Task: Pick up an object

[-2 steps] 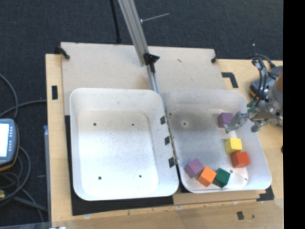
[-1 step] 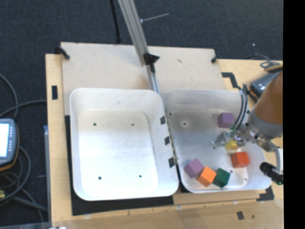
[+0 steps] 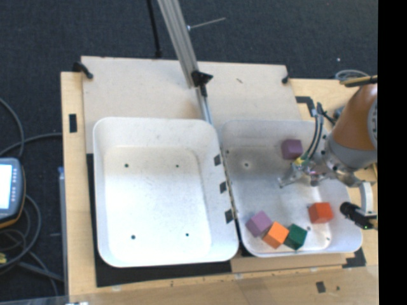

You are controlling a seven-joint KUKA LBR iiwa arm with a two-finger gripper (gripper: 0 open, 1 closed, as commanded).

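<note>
My tool [image 3: 287,179] hangs low inside the right bin [image 3: 254,246]; whether it is spread or pressed together I cannot tell. No block sits in it. The purple block [image 3: 292,149] lies just behind the tool. The red block [image 3: 320,213] lies near, ahead and toward my arm. The lilac block [image 3: 259,223], orange block [image 3: 276,234] and green block [image 3: 296,236] cluster farther ahead.

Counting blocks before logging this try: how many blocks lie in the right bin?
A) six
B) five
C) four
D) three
B: the right bin holds a purple block near its far side, a red block, and a row of lilac, orange and green blocks at its near edge.
</note>
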